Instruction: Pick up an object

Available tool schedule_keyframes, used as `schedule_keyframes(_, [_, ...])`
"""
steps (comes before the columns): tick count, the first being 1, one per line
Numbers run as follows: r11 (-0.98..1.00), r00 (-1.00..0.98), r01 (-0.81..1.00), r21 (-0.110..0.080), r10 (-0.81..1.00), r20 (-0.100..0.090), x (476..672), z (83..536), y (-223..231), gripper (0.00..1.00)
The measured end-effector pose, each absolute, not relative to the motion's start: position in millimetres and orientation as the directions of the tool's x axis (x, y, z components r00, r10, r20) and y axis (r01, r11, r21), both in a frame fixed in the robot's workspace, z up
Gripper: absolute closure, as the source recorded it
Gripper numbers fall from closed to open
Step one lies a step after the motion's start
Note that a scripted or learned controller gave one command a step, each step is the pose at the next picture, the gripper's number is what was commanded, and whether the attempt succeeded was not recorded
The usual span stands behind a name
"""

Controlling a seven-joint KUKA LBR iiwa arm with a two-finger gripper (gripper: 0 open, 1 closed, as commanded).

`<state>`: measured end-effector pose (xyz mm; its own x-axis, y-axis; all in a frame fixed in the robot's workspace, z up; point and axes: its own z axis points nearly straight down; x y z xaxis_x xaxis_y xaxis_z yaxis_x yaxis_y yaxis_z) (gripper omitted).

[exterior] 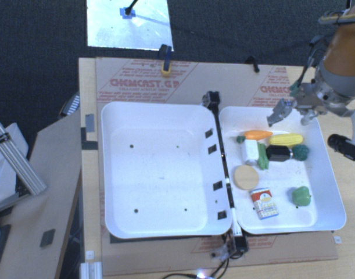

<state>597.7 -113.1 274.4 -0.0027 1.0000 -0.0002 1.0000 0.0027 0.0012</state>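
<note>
Seen from the camera above the bench, the grey-and-orange arm (343,57) reaches in from the right, its gripper (293,113) hanging over the far end of the right bin (331,182) with both fingers spread and nothing between them. Just below the claw lie an orange carrot (258,135) and a yellow corn cob (286,139), near but apart from the fingertips. Nearer the camera sit a round tan disc (246,177), a small red-and-white box (263,203) and a green pepper (301,196). The left bin (116,121) sits alongside
</note>
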Motion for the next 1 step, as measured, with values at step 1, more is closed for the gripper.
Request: schedule_keyframes(1, [0.006,-0.006,1.000,0.005,1.000,0.000,598.6,285.6,-112.8,1.00])
